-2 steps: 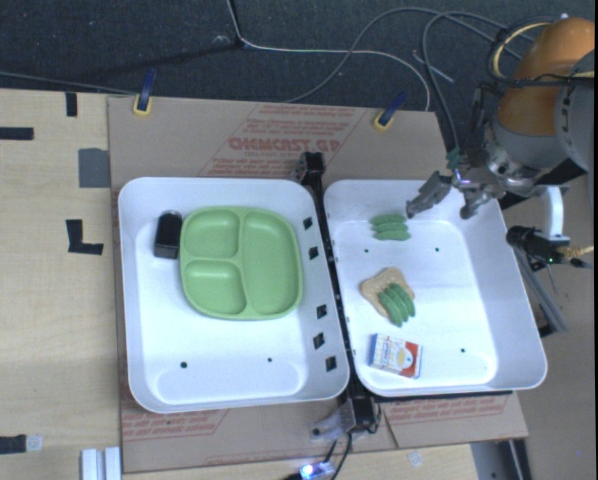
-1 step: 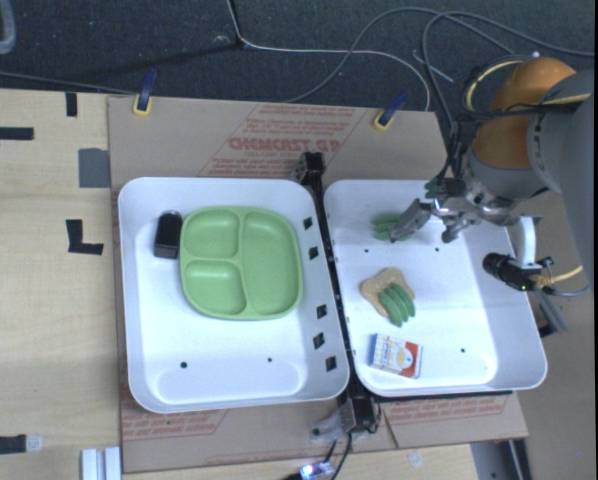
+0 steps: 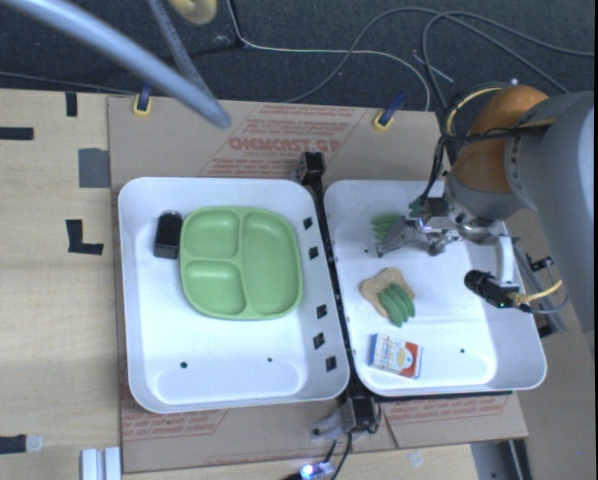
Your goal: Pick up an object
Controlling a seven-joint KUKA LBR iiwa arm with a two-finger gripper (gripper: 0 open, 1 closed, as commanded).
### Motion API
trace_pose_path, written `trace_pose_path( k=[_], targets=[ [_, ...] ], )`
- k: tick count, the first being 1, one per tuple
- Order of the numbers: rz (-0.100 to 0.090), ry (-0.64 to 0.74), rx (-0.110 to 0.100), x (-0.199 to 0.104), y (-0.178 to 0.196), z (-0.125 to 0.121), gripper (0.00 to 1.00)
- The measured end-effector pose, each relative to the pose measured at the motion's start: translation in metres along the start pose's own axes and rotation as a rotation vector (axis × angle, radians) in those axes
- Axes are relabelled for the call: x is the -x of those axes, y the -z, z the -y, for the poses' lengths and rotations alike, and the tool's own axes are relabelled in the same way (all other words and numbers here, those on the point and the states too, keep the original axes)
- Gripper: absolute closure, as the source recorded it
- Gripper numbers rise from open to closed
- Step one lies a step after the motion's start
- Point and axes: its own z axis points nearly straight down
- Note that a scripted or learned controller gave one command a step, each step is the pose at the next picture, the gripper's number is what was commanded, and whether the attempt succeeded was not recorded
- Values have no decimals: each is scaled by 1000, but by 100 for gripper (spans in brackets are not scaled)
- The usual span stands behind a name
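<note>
A camera looks down at a slant on a bench (image 3: 39, 268) carrying 2 shallow white bins side by side on a sheet of brown cardboard (image 3: 279, 133).

The left bin (image 3: 149, 368) holds a green plate (image 3: 242, 263) with 3 compartments, lying flat near the bin's middle. A small black block (image 3: 167, 234) sits just beside the plate's left edge.

The right bin (image 3: 499, 363) holds 3 loose things. A green toy (image 3: 387, 228) lies in the bin's upper left part. Below it, near the bin's middle, lies a tan and green toy (image 3: 391, 296). Closer to the front edge rests a small white, red and blue box (image 3: 394, 355), lying flat.

The grey arm (image 3: 539, 168), with its orange band (image 3: 484, 143), reaches in from the right over the right bin. Its tool (image 3: 411, 230) is low in the bin's upper part, just beside the green toy, with the tip close to or touching it. Whether the tool is apart or together cannot be told, and nothing is visibly held.

Black cables (image 3: 379, 38) trail across the dark floor behind the bench.
</note>
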Motion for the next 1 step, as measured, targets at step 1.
trace_pose_path(
  k=[1],
  targets=[
    [0,1,2,0,14,-1,100]
  ],
)
